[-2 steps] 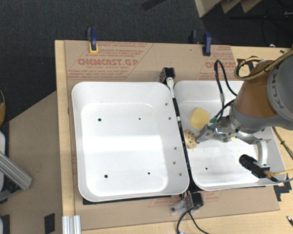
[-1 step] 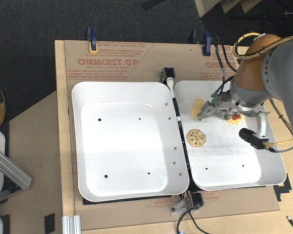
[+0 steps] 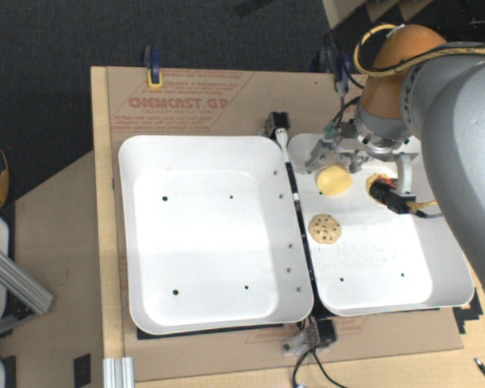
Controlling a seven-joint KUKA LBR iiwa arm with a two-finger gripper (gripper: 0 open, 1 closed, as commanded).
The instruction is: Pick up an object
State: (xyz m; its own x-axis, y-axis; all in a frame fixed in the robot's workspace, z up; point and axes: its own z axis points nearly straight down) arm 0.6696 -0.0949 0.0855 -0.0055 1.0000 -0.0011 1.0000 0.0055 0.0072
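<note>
Yellow rounded object sits in the right bin, in its far left part, close to the wall shared with the left bin. Gripper is right over it, at its far edge; contact unclear, and whether the gripper is open or closed can't be made out from this angle. Round cookie with dark chips lies flat in the same bin, nearer the camera than the yellow object and apart from it. Grey arm comes in from the right, orange band above the wrist. Both bins rest on a brown board.
</note>
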